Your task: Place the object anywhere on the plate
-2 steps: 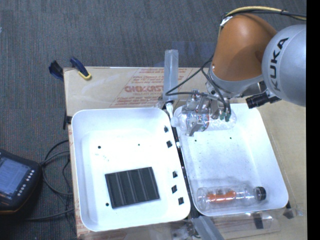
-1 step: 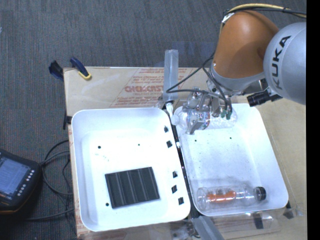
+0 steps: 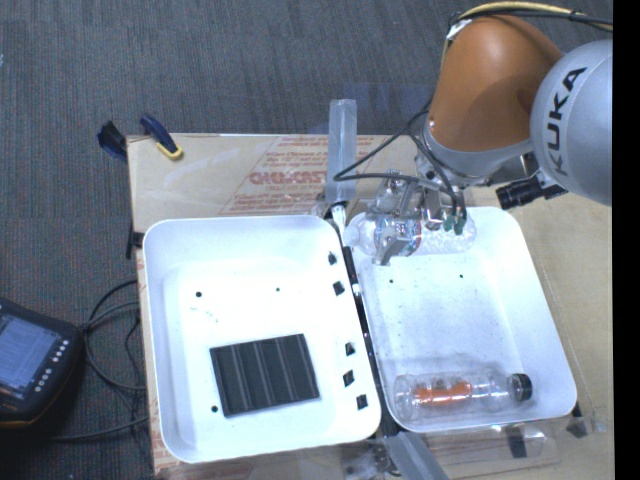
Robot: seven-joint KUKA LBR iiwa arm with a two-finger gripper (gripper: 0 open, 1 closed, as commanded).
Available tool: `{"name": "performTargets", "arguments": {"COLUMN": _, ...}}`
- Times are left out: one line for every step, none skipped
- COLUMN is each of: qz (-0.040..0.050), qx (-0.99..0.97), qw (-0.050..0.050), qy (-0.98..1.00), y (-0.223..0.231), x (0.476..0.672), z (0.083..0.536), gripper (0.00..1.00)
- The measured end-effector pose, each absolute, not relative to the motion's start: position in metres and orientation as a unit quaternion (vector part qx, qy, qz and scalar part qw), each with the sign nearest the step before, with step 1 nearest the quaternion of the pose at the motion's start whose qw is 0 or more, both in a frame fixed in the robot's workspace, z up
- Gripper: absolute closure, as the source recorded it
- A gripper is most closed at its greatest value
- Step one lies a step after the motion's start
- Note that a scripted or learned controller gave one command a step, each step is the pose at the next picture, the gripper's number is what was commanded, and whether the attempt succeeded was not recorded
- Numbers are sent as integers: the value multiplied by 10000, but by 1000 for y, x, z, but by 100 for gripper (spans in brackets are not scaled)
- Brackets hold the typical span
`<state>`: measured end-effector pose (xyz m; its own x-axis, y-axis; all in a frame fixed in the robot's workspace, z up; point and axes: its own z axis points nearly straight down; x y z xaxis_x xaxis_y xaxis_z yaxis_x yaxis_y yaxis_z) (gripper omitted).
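- Cardboard sheet [image 3: 250, 173]: flat on the bench, directly behind the left bin [image 3: 165, 268], red print facing up.
- Blue-and-yellow clamps [image 3: 150, 138]: at the cardboard's far left corner.
- Handheld pendant [image 3: 30, 360]: on the carpet [image 3: 200, 48] left of the cardboard, screen lit, cable [image 3: 110, 318] attached.

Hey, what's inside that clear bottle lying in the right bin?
The clear bottle lies on its side near the front of the right bin. Something orange sits inside, toward its left end. What that is cannot be made out. A dark cap closes the right end.
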<state>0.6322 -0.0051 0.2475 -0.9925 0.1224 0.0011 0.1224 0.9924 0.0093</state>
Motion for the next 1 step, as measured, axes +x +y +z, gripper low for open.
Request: {"name": "performTargets", "arguments": {"qz": -59, "qx": -628, "qw": 0, "qy": -9980, "y": -5, "x": 633, "z": 256, "gripper": 100}}
